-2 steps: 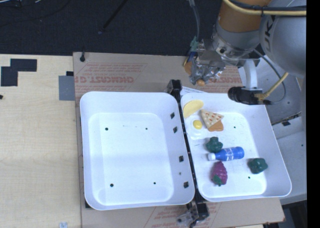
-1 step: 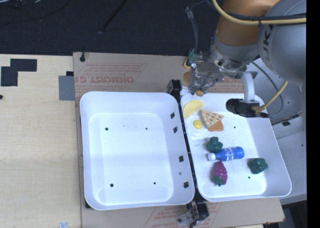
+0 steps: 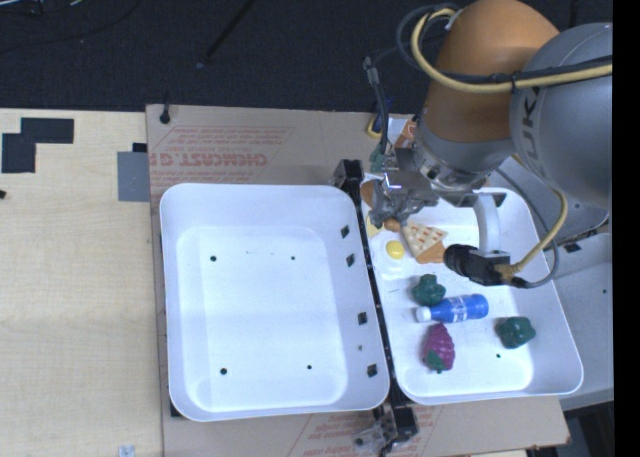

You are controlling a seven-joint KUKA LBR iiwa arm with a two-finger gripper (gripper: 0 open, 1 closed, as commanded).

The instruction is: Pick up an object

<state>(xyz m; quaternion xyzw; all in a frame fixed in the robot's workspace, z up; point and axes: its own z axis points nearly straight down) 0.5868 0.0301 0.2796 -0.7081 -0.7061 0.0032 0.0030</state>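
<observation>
The right bin [image 3: 545, 370] holds several small objects: a tan waffle-like piece [image 3: 424, 241], a yellow-and-white egg-like piece [image 3: 394, 250], a dark green piece [image 3: 428, 291], a blue-and-white bottle [image 3: 456, 309] lying on its side, a purple grape-like piece [image 3: 438, 346] and a second green piece [image 3: 515, 331]. My gripper [image 3: 388, 207] hangs low over the bin's far left corner, just above the egg piece and left of the waffle. The arm's wrist and orange band cover the bin's far side.
The left bin [image 3: 180, 295] lies beside the right one, their walls meeting along a black clipped divider [image 3: 364, 275]. Both sit on a cardboard sheet [image 3: 250, 150] on the wooden bench. An orange object [image 3: 404, 132] peeks out behind the wrist.
</observation>
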